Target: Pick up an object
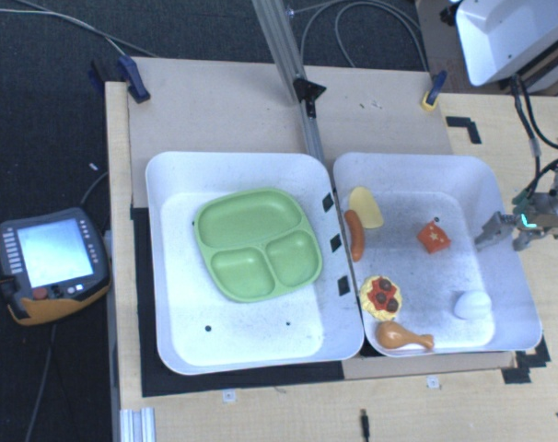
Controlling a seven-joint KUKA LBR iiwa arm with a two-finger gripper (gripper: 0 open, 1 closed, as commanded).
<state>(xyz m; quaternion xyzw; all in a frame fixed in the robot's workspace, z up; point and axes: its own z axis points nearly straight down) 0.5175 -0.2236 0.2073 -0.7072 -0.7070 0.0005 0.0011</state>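
The pincer (500,231) hangs at the right rim of the right bin (505,190), and whether it is wide or narrow I cannot tell. To its left, apart from it on the bin floor, lies a small red toy (434,237); a white egg-like piece (471,305) sits below it near the bin's lower right corner. A hot dog (354,233), a yellow piece (366,207), a small pizza (381,296) and a drumstick (403,337) lie along the bin's left side, well away, and a green divided plate (257,244) rests in the left bin (182,339) on the counter (215,99).
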